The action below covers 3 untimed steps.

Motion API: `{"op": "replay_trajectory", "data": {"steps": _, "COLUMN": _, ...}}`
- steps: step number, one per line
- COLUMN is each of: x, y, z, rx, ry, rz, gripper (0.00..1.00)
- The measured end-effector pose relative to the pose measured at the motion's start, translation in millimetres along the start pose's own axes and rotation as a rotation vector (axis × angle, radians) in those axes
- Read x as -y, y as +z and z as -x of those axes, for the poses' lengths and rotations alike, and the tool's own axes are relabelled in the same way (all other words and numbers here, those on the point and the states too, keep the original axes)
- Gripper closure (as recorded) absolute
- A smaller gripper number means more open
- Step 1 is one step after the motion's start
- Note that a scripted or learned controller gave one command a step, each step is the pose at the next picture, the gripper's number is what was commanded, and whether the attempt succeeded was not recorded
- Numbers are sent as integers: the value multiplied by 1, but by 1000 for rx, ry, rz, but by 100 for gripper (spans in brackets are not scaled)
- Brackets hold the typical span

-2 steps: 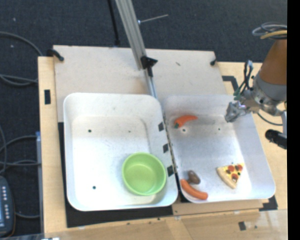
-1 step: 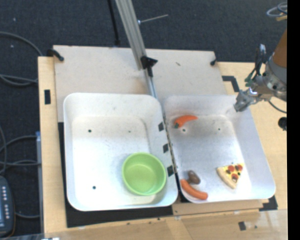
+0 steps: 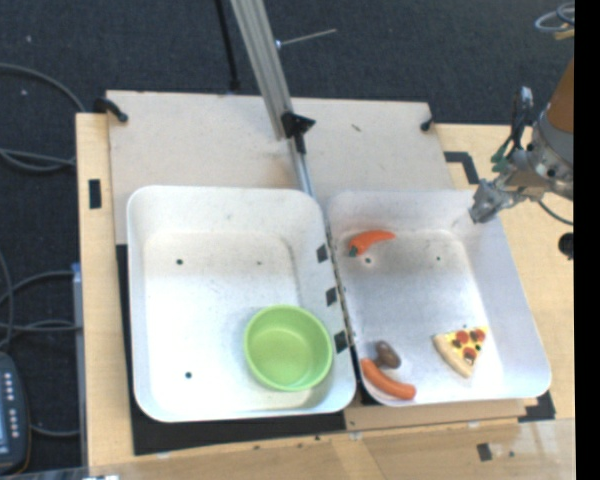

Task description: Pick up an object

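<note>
The pincer (image 3: 483, 206) is seen above the right bin's (image 3: 500, 268) far corner. Whether it is open cannot be told. A pizza slice (image 3: 461, 349) is seen nearby.

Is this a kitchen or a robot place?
Probably a robot lab, not a kitchen. A robot arm reaches over two white bins on a bench, loose cables lie on the dark floor, and the food is toys: a pizza slice and a green bowl.

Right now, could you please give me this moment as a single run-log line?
pincer: over right bin's far right corner, holding nothing | right bin: carrot, pizza slice, sausage | left bin: green bowl
</note>
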State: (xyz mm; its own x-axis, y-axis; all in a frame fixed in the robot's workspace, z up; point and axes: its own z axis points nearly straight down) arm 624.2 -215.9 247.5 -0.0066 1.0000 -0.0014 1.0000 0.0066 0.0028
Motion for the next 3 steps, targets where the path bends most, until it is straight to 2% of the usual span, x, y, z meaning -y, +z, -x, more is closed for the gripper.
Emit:
{"op": "replay_trajectory", "data": {"steps": 2, "x": 23, "y": 8, "z": -103, "rx": -2, "ry": 0, "rz": -3, "gripper": 100}}
{"op": "replay_trajectory", "data": {"steps": 3, "x": 20, "y": 13, "z": -151, "rx": -2, "ry": 0, "rz": -2, "gripper": 100}}
